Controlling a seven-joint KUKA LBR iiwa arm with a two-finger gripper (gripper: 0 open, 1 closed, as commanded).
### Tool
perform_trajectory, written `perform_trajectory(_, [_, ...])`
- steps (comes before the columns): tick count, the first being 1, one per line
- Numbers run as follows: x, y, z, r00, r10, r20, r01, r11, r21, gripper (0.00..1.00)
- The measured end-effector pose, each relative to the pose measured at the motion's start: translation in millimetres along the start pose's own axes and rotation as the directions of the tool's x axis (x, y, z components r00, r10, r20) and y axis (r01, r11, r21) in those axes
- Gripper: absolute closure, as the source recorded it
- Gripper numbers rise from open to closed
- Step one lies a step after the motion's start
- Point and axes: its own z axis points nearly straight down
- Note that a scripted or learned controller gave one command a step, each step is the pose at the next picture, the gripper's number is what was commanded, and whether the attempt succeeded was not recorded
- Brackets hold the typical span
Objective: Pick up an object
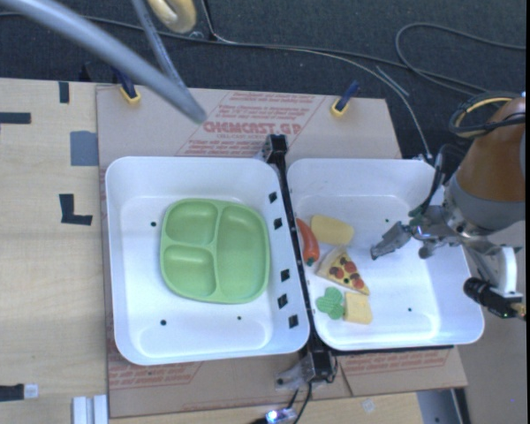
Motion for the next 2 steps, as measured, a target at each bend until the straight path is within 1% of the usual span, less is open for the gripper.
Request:
perform_trajectory(1, [9.8,0.3,49.3,1.000,0.000,-0.001,0.000,1.000,0.001,0.00])
perform_trajectory(2, [10.3,1.6,36.5,1.000,-0.002,-0.001,0.002,1.000,-0.003,1.00])
